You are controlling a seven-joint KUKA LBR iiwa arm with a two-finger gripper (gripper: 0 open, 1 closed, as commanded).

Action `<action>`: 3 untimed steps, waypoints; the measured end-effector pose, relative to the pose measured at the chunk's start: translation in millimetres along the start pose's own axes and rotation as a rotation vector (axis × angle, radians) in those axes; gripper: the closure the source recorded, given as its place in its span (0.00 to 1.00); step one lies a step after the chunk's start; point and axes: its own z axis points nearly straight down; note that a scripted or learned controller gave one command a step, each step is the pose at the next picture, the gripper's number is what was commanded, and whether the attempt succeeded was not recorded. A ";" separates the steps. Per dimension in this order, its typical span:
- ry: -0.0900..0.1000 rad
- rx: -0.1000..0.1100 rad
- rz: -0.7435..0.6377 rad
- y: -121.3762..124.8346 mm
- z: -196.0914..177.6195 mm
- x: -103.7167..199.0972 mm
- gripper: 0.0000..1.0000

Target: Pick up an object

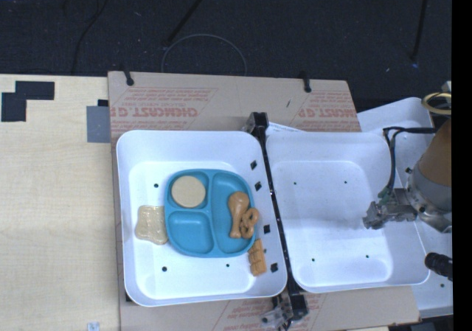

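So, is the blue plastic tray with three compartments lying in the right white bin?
No, the blue plastic tray lies in the left white bin, while the gripper is over the right white bin.

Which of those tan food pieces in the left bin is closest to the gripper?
The small tan piece lying off the blue tray's lower right corner; the others lie farther left of the gripper.

A pale wood-grain surface spreads to the left, marked with dark rectangular patches. A brown printed cardboard sheet lies on it. Beyond, dark carpet floor carries thin black cables.
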 end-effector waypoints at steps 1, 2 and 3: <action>-0.003 -0.006 0.000 -2.4 -43.2 -4.7 1.00; -0.003 -0.007 -0.005 -9.5 -89.2 -3.3 1.00; -0.003 -0.006 -0.005 -8.9 -121.2 -3.9 1.00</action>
